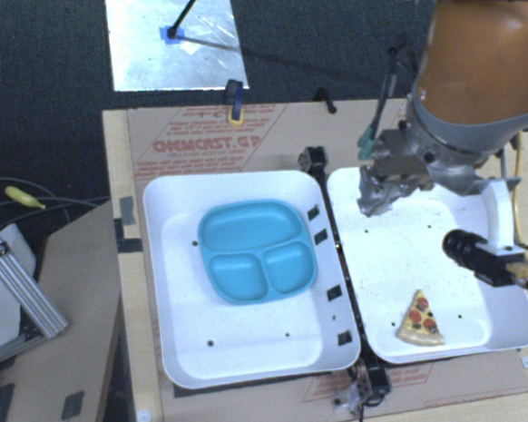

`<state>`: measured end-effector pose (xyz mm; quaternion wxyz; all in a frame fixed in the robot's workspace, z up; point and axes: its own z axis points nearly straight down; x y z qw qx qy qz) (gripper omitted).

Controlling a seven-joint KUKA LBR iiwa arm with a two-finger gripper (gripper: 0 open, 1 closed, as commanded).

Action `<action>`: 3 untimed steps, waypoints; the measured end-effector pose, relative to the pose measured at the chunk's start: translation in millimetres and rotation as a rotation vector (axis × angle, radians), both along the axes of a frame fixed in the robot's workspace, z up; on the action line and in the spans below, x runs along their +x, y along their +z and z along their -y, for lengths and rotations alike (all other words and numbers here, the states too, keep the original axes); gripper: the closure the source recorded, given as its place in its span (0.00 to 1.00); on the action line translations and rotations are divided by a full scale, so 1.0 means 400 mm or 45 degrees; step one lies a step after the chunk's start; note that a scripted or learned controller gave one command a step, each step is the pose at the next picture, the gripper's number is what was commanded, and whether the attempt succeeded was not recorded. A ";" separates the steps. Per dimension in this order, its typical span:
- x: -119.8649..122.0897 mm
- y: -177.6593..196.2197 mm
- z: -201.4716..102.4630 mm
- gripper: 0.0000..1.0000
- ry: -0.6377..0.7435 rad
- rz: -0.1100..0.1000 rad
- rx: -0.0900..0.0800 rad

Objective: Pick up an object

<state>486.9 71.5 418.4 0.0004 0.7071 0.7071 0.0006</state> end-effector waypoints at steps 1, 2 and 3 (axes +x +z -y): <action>0.000 0.068 -0.022 1.00 0.006 0.005 0.001; -0.002 0.048 -0.209 1.00 0.015 0.001 0.003; 0.000 0.205 -0.055 1.00 -0.006 0.010 0.001</action>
